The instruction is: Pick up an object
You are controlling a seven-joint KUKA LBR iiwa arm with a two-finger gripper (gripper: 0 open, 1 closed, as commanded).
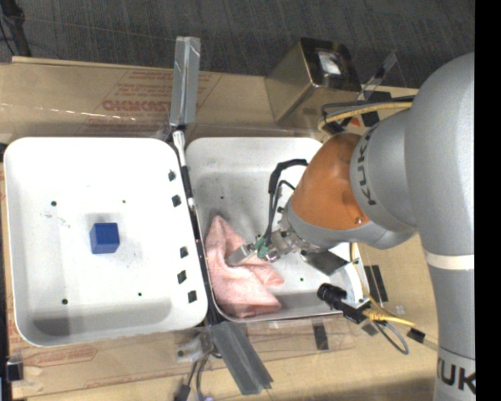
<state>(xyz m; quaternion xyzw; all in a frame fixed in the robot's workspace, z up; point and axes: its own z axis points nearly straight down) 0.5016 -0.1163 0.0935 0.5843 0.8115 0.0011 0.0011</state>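
Gripper (263, 250) sits low over the pink cloth (238, 272) in the right bin (234, 153), near its left wall; I cannot tell its state. I want the tips pressed into a fold, squeezing firmly, then lifting straight up slowly.

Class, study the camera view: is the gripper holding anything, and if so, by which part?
It cannot be told. The gripper sits at the upper right edge of the pink cloth in the right bin, but no cloth shows between its fingers.

left bin (33, 224) open around blue cube (105, 237); pink cloth (234, 274) crowds right bin (234, 161).
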